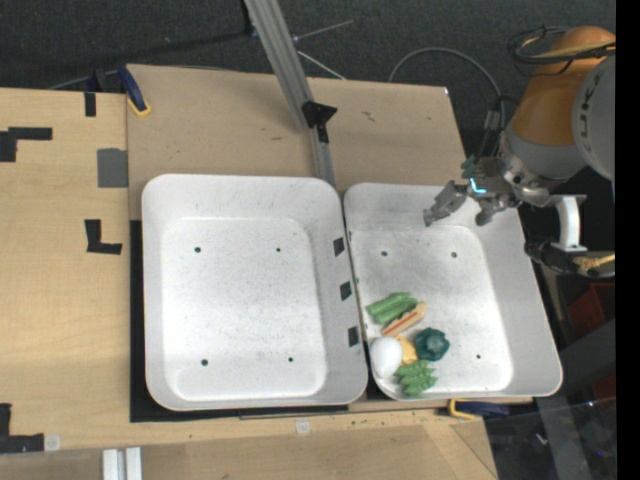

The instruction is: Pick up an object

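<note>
One arm reached in from the right, jaws spread apart and unladen, poised over right bin's far edge, toys clustered well apart.

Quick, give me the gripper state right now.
Gripper: open, holding nothing, over the far end of the right bin, apart from the pile of toys.
</note>
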Controlling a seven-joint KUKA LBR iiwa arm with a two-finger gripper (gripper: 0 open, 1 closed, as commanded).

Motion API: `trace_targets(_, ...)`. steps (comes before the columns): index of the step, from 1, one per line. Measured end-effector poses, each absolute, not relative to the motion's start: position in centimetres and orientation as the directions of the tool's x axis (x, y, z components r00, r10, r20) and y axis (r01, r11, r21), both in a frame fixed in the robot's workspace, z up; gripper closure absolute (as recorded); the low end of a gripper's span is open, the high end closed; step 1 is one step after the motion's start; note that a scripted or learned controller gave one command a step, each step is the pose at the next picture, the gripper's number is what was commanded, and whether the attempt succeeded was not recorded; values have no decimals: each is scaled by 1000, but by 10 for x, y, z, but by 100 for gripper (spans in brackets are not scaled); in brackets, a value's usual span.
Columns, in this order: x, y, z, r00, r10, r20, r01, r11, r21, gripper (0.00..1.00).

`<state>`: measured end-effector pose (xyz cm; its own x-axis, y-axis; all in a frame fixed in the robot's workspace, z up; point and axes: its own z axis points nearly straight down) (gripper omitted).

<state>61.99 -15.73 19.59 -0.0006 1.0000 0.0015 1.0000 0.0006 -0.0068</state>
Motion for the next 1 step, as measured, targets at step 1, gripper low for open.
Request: trace_targets(1,621,-157,199,-2,1000,0,1000,2,-2,0)
